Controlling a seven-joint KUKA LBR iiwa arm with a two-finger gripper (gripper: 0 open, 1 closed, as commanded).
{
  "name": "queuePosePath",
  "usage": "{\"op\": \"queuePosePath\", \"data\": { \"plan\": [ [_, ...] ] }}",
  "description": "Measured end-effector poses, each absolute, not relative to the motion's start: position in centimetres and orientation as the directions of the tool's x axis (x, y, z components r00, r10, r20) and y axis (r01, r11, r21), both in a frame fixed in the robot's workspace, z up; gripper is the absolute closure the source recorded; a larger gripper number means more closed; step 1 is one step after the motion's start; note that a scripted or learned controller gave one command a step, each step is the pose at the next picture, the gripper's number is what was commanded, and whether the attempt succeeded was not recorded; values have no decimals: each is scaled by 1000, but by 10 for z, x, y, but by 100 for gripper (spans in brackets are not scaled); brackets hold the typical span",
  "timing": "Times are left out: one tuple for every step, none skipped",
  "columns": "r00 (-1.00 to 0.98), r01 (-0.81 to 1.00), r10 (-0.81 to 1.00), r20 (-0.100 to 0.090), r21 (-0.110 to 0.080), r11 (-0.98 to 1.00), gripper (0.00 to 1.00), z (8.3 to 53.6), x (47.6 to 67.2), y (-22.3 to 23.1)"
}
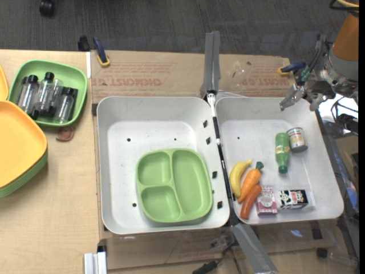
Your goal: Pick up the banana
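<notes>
yellow banana (238, 176), orange carrot (250, 186), green tray (173, 185)

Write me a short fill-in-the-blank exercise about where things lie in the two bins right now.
1. The banana lies in the ____ bin as the camera sees it.
2. Touching the banana's right side lies an orange ____.
3. The green divided tray has ____ compartments.
4. The gripper hangs over the right bin's ____ corner in the view.

Missing words: right; carrot; three; upper right

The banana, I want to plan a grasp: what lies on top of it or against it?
Nothing lies on top of the banana that I can see. The carrot lies against its right side, so that edge and whatever is beneath both are hidden. Its left side faces the right bin's wall.
</notes>
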State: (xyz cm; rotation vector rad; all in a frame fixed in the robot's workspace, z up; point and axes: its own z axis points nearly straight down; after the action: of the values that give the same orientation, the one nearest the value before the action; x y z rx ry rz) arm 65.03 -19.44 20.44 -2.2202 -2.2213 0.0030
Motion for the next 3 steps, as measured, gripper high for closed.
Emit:
{"op": "queuePosePath", "data": {
  "plan": [
    [-4, 1000, 1000, -3, -2, 4, 100, 213, 651, -194],
    [-344, 939, 939, -2, 1, 344, 100, 236, 659, -158],
    [-530, 848, 848, -1, -1, 530, 100, 204, 659, -91]
  ]
}}
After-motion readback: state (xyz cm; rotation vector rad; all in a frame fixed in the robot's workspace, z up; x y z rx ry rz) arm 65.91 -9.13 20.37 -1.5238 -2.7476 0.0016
